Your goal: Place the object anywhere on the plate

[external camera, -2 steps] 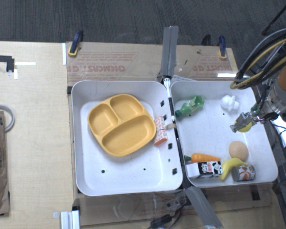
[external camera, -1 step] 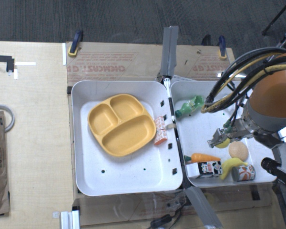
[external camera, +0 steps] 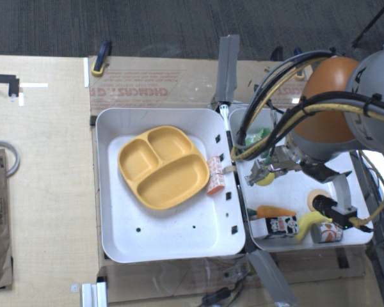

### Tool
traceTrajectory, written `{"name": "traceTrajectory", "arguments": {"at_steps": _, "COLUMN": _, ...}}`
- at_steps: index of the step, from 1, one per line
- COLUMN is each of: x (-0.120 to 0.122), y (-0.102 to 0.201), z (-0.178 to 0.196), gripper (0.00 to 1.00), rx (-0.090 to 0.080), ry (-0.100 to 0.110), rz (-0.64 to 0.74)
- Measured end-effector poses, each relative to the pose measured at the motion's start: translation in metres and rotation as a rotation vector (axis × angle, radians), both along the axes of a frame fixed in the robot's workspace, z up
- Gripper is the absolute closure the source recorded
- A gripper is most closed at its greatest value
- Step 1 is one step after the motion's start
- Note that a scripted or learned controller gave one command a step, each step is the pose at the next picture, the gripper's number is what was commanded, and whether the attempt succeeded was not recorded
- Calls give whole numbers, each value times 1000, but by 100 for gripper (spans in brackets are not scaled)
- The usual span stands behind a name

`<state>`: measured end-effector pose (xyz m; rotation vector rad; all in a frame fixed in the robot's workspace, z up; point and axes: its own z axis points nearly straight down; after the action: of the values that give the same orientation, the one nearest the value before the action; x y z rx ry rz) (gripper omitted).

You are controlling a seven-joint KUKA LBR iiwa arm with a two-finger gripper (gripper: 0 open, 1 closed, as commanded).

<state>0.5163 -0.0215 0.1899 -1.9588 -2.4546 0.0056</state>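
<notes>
A yellow plate (external camera: 163, 167) with three compartments lies in the left bin (external camera: 173, 242), tilted toward its upper left. A small orange and pink packet (external camera: 216, 175) rests on the bin floor against the plate's right edge. My gripper (external camera: 261, 170) hangs low over the left part of the right bin (external camera: 307, 245), under the grey and orange arm. A small yellow object (external camera: 267, 179) sits right at the gripper's tip, partly hidden by it; whether it is gripped is not visible.
The right bin also holds a carrot (external camera: 276, 211), a black-and-white carton (external camera: 282, 226), a banana (external camera: 308, 222), a can (external camera: 326, 233), a round orange piece (external camera: 320, 200) and something green (external camera: 260, 135) under the cables. A metal divider (external camera: 230, 146) separates the bins.
</notes>
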Motion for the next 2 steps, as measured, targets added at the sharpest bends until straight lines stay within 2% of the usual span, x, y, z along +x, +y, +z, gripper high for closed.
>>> {"name": "traceTrajectory", "arguments": {"at_steps": 1, "x": 20, "y": 81, "z": 0, "gripper": 100, "rx": 0, "ry": -1, "rz": 31}}
{"name": "traceTrajectory", "arguments": {"at_steps": 2, "x": 69, "y": 166, "z": -34, "gripper": 100, "rx": -1, "ry": -1, "rz": 134}}
